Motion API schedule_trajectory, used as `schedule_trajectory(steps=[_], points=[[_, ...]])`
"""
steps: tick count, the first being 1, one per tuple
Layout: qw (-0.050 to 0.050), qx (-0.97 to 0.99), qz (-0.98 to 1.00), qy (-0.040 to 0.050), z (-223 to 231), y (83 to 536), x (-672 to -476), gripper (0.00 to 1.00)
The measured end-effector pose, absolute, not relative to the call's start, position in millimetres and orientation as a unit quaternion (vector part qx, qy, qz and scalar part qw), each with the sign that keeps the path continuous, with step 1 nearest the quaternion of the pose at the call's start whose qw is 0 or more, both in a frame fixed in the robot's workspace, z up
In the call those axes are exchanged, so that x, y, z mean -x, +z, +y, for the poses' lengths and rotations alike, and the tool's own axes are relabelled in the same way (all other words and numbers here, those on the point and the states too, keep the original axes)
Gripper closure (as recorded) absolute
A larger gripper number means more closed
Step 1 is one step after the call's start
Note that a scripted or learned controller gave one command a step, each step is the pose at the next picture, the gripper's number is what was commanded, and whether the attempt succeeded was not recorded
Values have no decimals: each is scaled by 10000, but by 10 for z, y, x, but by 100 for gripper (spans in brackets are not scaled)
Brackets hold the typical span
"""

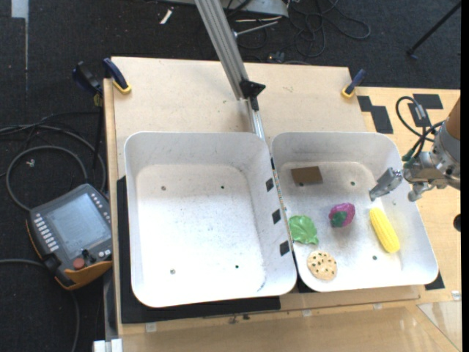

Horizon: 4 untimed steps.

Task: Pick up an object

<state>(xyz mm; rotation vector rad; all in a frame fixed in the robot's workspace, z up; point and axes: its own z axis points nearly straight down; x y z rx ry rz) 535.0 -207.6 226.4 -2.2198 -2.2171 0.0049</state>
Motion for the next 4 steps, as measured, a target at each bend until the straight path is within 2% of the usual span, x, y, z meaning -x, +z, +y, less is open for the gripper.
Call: schedule_trajectory(steps=[1, 2, 3, 4], points=[[25, 7071, -7071, 13, -2038, 1701, -5439, 0], [-71, 7071, -7071, -10, -2035, 1128, -5463, 0], [-14, 7074, -7069, -6, -2014, 1207, -5439, 100], [-26, 7068, -7074, -10, -2054, 1638, -5443, 100]])
